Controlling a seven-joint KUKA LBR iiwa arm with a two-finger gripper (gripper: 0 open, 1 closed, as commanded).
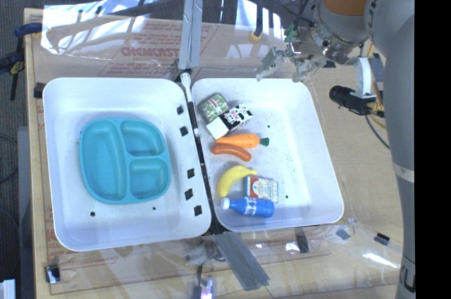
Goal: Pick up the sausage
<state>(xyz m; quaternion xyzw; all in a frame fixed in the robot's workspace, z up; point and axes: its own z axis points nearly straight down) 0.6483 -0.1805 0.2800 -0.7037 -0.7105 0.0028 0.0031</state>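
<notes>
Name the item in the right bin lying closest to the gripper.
The black-and-white cow carton, at the pile's top; gripper hovers above the bin's far rim.

Your open room in the right bin (320, 149) lies along its right half and far right corner: bare white floor from the rim down past the carrot (239, 142). The clutter crowds the left side by the divider: a small green carton (212, 107) touching a black-and-white carton (232, 118), the carrot and an orange sausage (230, 151) just beside each other, then a banana (233, 178), a red box (261, 188) and a blue bottle (248, 206) packed close near the front wall. In the left bin (63, 220), a blue divided tray (125, 161) takes the middle, leaving you only a margin around it.
</notes>
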